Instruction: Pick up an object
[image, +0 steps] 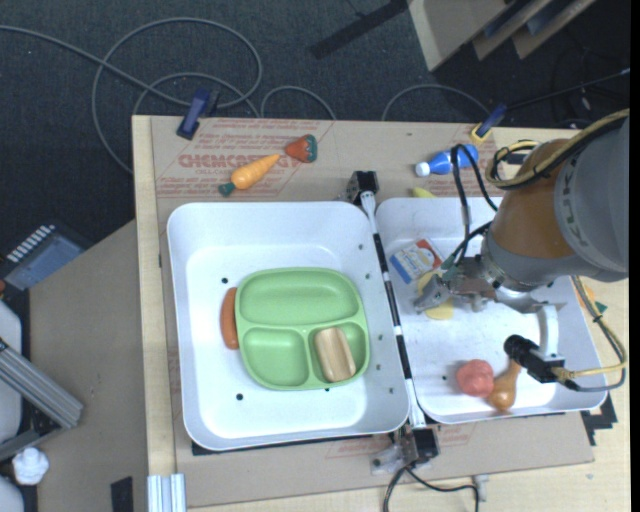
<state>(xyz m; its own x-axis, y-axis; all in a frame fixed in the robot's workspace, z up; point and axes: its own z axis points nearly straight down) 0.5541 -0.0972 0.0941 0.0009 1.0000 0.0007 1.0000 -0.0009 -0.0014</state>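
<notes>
Approach step, by your view: gripper (437, 292) sits low in the right bin (560, 400), aperture unreadable. Yellow piece (438, 311) lies just beneath it; next, confirm alignment, then close.

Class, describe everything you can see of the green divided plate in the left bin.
The green divided plate looks like moulded plastic, pale green, with rounded corners. It has three compartments: one long one across the top and two smaller ones below. It lies flat near the middle of the left bin. A tan bread-like piece sits in the lower right compartment. An orange-red sausage-shaped piece lies along its left edge, seemingly touching.
</notes>
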